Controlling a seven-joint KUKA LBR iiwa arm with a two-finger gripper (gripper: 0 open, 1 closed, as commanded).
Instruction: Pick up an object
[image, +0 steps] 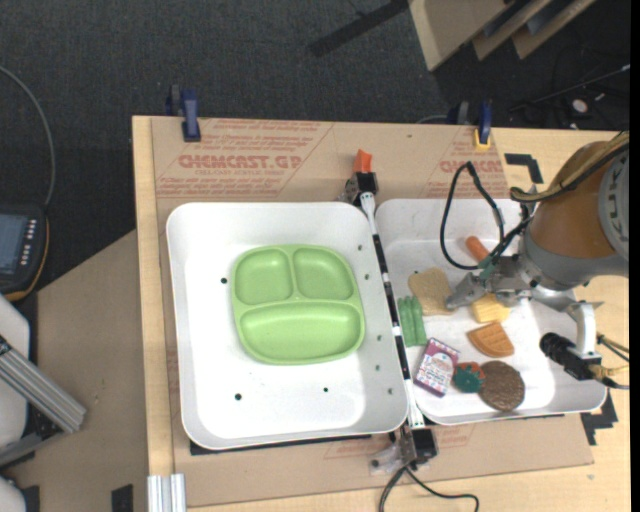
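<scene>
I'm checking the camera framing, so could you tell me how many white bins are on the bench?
2. The left bin holds the green plate; the right bin holds the small objects. None seems hidden.

My worktop (150, 300) is covered with brown printed board. Directly on it sit two shallow white bins, touching: the left bin (200, 380) and, just beside its right edge, the right bin (560, 395).

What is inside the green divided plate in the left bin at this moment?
The green plate sits in the left bin; all three of its compartments show bare green surface. Nothing covers the plate. The bin floor beneath it is hidden.
</scene>
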